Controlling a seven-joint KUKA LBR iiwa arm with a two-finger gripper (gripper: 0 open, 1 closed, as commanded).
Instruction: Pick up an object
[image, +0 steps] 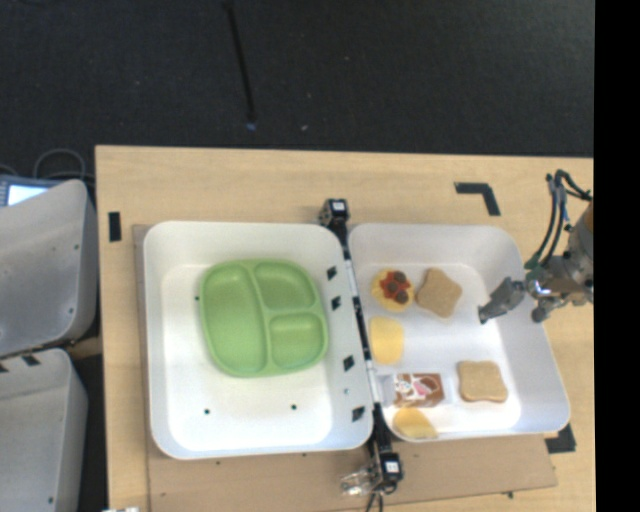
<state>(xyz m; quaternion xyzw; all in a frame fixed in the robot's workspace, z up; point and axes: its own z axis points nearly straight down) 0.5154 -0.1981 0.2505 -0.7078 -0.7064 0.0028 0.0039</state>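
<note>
The right bin (520, 250) holds several food items: a brown toast piece (438, 291), a small yellow round with red topping (393, 288), a yellow slab (387, 340), a printed packet (418, 388), a second toast slice (482, 381) and a yellow lump (414, 424). My gripper (519, 303) hangs over the bin's right side, to the right of the upper toast piece and apart from it. Its two dark fingers (497, 300) stand spread, with nothing between them.
The left bin (170, 400) carries a green divided plate (265, 317). A clip-studded divider (352, 320) runs between the bins. The arm's cables (556, 215) rise at the right edge. Grey casings (40, 270) stand at the far left.
</note>
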